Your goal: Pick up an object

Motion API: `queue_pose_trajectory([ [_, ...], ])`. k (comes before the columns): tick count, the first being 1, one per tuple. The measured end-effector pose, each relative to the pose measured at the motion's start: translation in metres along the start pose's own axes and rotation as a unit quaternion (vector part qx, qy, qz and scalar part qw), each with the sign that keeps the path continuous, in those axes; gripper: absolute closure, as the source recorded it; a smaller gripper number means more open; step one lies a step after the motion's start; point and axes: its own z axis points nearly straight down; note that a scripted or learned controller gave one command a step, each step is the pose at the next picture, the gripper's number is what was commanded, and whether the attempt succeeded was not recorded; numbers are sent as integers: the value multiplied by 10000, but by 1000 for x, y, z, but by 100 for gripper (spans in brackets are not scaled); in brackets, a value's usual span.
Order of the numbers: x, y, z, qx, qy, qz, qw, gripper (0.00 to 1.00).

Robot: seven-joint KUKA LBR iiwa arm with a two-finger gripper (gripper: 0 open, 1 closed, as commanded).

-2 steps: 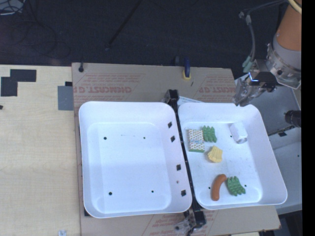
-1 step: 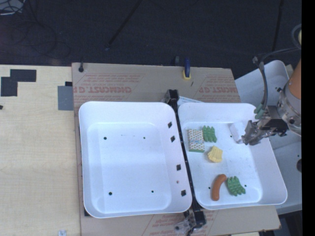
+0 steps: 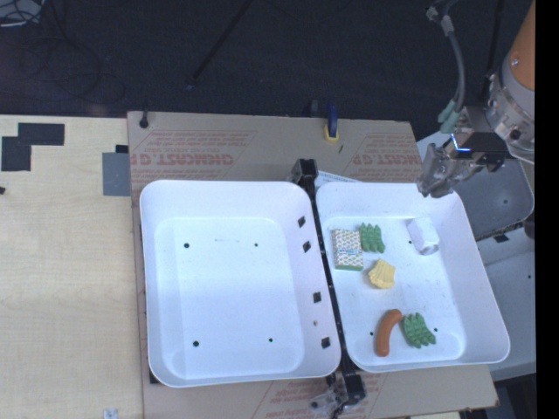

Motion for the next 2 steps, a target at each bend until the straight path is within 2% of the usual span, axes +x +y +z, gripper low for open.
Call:
queue_pose_trajectory([
  [1,-23,-32,114,119,-2,52,9999,100],
  [2,41,2,2,25,-3,17,10000,100],
])
